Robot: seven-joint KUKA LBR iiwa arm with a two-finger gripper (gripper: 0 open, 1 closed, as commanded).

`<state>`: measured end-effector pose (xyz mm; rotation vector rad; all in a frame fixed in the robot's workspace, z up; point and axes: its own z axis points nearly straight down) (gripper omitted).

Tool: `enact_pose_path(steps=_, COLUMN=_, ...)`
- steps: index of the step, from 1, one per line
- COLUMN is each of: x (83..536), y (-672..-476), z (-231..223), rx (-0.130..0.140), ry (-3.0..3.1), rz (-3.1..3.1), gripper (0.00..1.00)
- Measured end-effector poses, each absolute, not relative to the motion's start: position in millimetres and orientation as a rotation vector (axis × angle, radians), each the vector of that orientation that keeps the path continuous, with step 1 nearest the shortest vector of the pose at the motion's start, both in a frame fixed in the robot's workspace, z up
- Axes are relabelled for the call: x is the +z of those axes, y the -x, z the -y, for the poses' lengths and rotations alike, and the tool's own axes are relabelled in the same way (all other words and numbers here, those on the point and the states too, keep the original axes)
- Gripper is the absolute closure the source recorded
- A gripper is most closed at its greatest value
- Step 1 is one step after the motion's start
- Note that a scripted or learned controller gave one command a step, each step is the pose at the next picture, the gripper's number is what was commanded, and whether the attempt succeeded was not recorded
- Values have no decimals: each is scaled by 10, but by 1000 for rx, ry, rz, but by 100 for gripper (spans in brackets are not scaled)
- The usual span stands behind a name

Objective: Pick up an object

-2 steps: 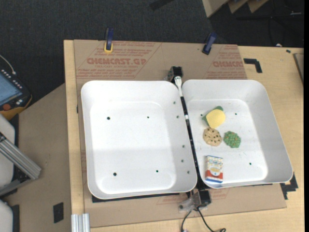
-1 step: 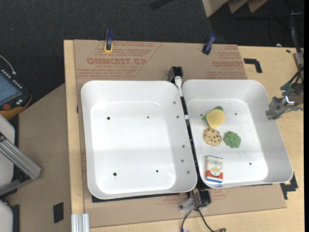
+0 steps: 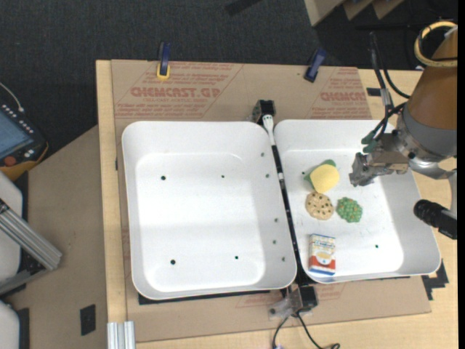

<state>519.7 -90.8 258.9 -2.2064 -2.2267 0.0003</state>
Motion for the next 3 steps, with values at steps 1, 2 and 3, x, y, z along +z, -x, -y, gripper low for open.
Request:
enact_pose_path(steps=1, x=2730, y=-4950, z=333, rx=1, ry=2214, rz=2225, gripper=100)
enact_pose_path(steps=2, x=3217, y=-4852, z=26, rx=-8, ry=2219, rz=2229, gripper=100)
enact_pose_path(steps=3, x=3293, y=-4856, z=43, rx=-4, ry=2222, rz=2225, gripper=100)
